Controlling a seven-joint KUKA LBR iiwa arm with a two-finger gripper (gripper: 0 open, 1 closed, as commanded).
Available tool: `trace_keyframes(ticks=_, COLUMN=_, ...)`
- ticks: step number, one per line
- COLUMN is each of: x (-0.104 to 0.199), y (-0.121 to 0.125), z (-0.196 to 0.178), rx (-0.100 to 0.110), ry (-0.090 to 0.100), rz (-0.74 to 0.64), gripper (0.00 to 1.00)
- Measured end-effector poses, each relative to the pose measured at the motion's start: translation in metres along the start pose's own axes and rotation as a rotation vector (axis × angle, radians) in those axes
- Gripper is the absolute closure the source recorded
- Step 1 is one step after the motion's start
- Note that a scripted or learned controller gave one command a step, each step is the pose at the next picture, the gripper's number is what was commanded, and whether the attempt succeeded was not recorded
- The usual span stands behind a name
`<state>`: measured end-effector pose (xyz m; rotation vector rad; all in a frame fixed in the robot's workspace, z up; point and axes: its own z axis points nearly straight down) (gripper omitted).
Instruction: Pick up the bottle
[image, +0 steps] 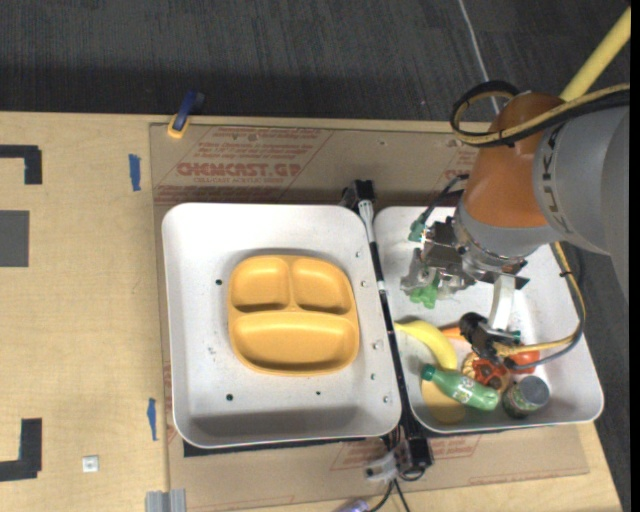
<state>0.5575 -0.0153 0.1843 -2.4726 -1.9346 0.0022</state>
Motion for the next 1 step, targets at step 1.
trace_keyframes(ticks=1, x=0.0784, y=-0.0386, z=0.0000, rx=0.001, ry=0.000, rz=-0.048, gripper=1.00)
